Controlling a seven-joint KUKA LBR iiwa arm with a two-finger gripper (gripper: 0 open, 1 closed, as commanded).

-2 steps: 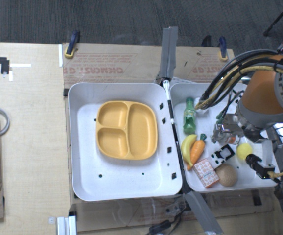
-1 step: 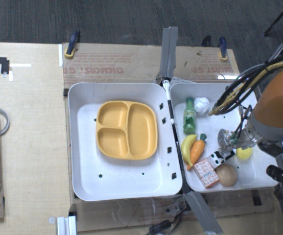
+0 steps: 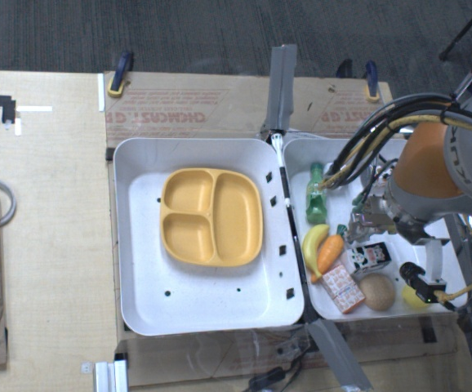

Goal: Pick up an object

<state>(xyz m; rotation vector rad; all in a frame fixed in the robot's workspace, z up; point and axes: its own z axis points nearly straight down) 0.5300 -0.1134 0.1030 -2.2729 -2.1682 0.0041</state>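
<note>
So far nothing appears lifted. The end effector (image 3: 365,221) hangs low in the right bin (image 3: 295,149), but from this slant I cannot tell whether it is open or closed. Just below it lies a small black-and-white packet (image 3: 370,256); beside that, toward the left bin, a carrot (image 3: 330,253) and banana (image 3: 311,247). The grasp and the lift both seem left to do.

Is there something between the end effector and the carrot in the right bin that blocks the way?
Nothing visible does. The end effector hangs just right of the carrot, with bare bin floor between. The banana lies against the carrot's far, left side.
</note>
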